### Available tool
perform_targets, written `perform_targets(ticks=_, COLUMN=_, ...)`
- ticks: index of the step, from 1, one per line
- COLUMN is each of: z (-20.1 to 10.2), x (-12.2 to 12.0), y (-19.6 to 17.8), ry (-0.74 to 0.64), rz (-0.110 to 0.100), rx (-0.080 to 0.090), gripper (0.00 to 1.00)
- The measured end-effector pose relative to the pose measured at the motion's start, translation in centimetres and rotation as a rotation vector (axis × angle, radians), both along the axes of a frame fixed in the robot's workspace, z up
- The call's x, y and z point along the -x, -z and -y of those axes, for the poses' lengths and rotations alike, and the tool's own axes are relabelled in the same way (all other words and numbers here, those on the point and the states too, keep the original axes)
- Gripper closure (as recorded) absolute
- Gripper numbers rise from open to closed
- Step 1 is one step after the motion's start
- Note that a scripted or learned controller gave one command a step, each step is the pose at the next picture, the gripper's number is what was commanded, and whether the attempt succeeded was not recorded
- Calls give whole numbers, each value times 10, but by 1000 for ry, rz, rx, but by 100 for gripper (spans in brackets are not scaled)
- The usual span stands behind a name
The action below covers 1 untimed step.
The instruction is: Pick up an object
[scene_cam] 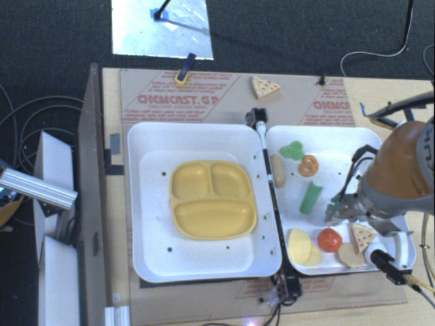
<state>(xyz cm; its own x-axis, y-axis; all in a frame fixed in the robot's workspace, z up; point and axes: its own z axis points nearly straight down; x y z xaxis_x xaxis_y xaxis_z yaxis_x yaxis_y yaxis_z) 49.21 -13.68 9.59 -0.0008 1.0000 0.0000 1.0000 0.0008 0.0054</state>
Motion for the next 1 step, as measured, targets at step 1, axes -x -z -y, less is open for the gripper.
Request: perform_targets(ticks=1, z=0, x=-1, y=-10, ry=-1, rz=2, rx=0, gripper=100)
